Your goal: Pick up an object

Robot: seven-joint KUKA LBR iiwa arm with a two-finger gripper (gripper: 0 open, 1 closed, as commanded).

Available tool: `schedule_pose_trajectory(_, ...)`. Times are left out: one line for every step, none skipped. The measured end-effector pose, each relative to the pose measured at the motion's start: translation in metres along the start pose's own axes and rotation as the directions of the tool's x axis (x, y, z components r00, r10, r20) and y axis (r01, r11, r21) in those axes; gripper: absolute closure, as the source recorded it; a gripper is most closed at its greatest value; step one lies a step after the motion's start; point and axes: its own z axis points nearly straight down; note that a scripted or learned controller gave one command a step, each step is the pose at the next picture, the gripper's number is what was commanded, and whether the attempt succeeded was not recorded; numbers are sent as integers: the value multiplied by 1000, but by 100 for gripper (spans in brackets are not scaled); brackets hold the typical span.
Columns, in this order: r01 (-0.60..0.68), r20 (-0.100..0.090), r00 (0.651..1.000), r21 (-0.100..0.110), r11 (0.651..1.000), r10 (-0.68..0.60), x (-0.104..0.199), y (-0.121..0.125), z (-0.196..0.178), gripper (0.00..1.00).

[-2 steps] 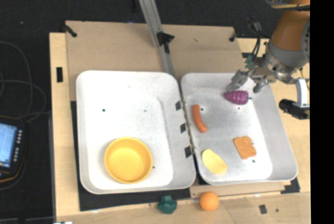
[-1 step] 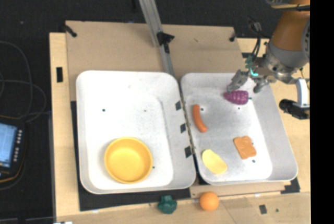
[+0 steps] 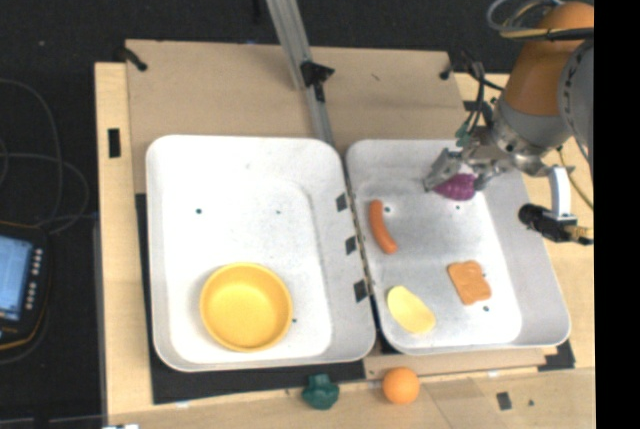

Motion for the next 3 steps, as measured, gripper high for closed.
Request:
schedule_pose_trajectory(-2, -1, 1000, 1, 1000, 2, -2, 1, 61, 0)
schedule_pose_trajectory(-3, 1, 1000, -2, 1000, 3, -3, 2, 62, 0)
schedule_pose_trajectory(-1, 2, 1000, -5, 1000, 1, -4, 3, 50, 100)
